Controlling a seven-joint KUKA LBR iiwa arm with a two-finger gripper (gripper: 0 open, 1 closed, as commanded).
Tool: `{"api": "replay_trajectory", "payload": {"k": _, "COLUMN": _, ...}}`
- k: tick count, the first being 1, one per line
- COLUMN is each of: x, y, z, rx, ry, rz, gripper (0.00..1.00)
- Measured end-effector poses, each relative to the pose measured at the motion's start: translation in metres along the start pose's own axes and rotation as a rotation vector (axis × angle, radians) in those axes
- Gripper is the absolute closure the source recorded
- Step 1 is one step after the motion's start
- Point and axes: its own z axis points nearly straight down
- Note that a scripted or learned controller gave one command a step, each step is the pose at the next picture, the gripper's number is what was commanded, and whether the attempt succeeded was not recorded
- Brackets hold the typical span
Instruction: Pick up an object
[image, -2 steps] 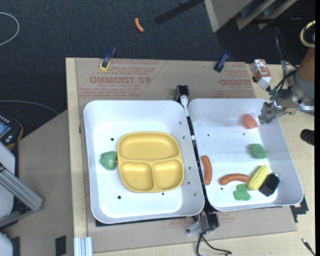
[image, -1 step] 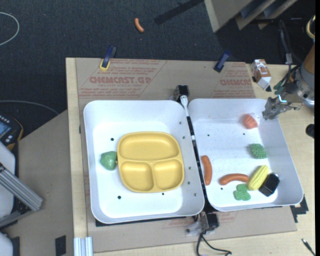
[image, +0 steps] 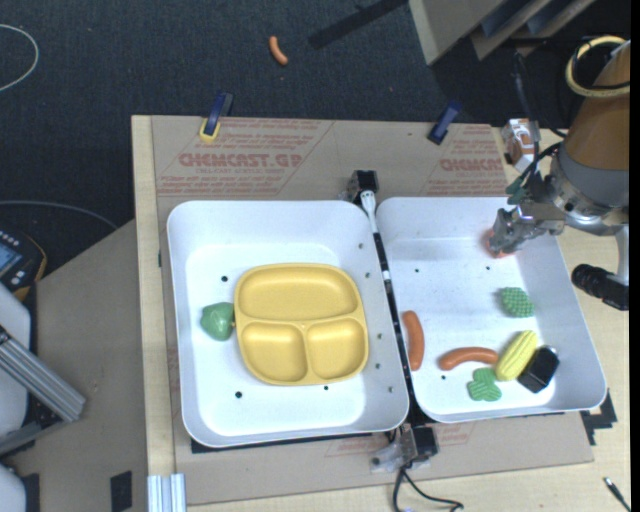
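My gripper (image: 512, 230) hangs low over the far right part of the right bin (image: 440, 235). A small red object (image: 495, 244) peeks out from under its left side, and I cannot tell whether they touch. Nearer in the same bin lie a green knobbly piece (image: 514, 300), a yellow corn cob (image: 517, 354), a black block (image: 538, 369), a green broccoli-like piece (image: 485, 386) and two orange-red sausages (image: 412, 338) (image: 468, 357).
The left bin (image: 200, 240) holds a yellow divided plate (image: 300, 322) with a green lump (image: 216, 320) at its left side. A black divider (image: 380, 260) runs between the bins. Clamps (image: 212, 118) (image: 443, 124) sit on the bench's far edge.
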Motion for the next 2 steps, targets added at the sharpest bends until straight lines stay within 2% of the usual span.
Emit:
{"api": "replay_trajectory", "payload": {"k": 1, "x": 0.040, "y": -0.023, "z": 0.000, "rx": 0.001, "ry": -0.001, "rz": 0.001, "gripper": 1.00}}
{"api": "replay_trajectory", "payload": {"k": 2, "x": 0.100, "y": -0.038, "z": 0.000, "rx": 0.000, "ry": 0.000, "rz": -0.001, "gripper": 1.00}}
